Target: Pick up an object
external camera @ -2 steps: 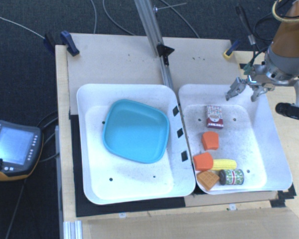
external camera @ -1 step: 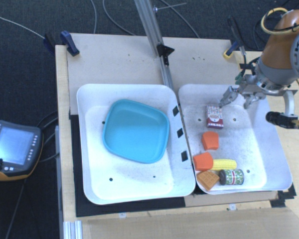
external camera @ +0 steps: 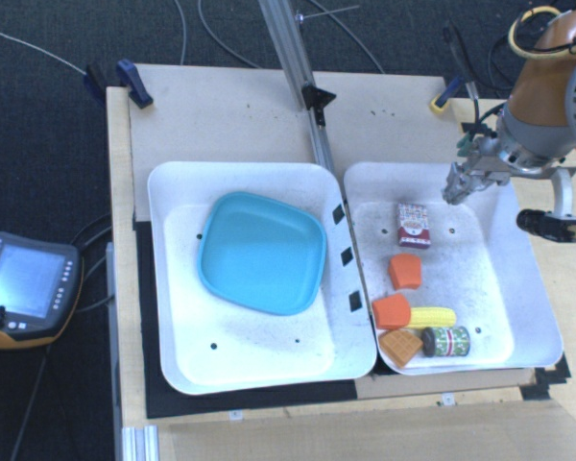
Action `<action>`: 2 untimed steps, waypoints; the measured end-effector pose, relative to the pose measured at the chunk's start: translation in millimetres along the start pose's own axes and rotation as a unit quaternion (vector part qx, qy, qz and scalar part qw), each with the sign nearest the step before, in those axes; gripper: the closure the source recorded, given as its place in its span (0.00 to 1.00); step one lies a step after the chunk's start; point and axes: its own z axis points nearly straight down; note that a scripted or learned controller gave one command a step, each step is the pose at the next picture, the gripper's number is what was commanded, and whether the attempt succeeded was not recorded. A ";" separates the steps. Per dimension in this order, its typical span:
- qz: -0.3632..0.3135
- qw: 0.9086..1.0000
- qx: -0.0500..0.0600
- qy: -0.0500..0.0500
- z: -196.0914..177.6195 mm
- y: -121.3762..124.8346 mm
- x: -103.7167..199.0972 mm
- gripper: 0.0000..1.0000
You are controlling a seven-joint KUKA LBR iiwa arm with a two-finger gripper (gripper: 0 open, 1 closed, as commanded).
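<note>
at twelve o'clock in the right bin (external camera: 518, 257), the gripper (external camera: 458, 192) hovers, claw state unclear; dropping here risks missing the red box (external camera: 414, 225).

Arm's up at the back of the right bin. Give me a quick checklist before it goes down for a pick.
1. Gripper carrying nothing: ok.
2. Finger opening: cannot tell.
3. Red carton close to the gripper, lying apart from other items: ok.
4. Orange block free on all sides: ok.
5. Front cluster separated: not ok; the corn cob, can, waffle and second orange block crowd together.
6. Blue plate away from the pick area, in the left bin: ok.
</note>
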 end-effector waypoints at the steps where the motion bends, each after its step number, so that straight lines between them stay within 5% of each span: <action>1: 0.000 1.000 -0.001 0.000 -44.0 5.7 1.2 1.00; 2: 0.000 1.000 -0.002 0.000 -97.4 6.7 1.0 1.00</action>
